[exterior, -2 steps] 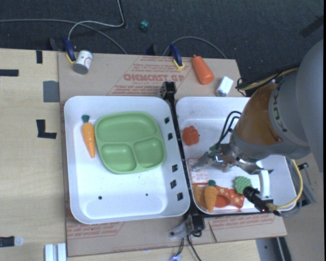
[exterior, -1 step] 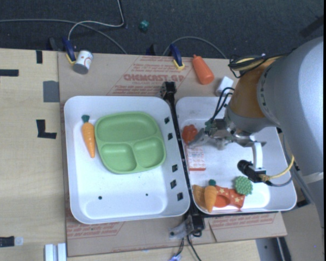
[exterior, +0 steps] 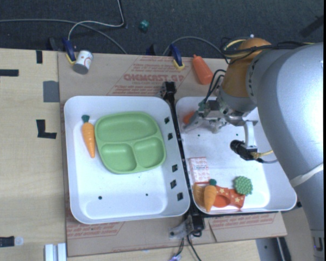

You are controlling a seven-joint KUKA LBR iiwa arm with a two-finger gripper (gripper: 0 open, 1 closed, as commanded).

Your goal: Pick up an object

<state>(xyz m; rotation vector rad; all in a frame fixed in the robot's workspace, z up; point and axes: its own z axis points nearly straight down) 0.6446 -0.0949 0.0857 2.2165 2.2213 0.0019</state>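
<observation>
At the lower right, a toy carrot point(exterior: 208, 195) is lying beside a printed packet point(exterior: 199, 169) whose writing is too small to read, while higher up the gripper point(exterior: 206, 118), fingers unclear, is hovering over the right bin point(exterior: 271, 192) near red "CHEMGEAR"-like cardboard point(exterior: 146, 76) lettering.

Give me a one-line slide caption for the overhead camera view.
KUKA arm's claw reaches into the right bin near its top-left corner; a green divided plate and toy carrot sit in the left bin.
</observation>
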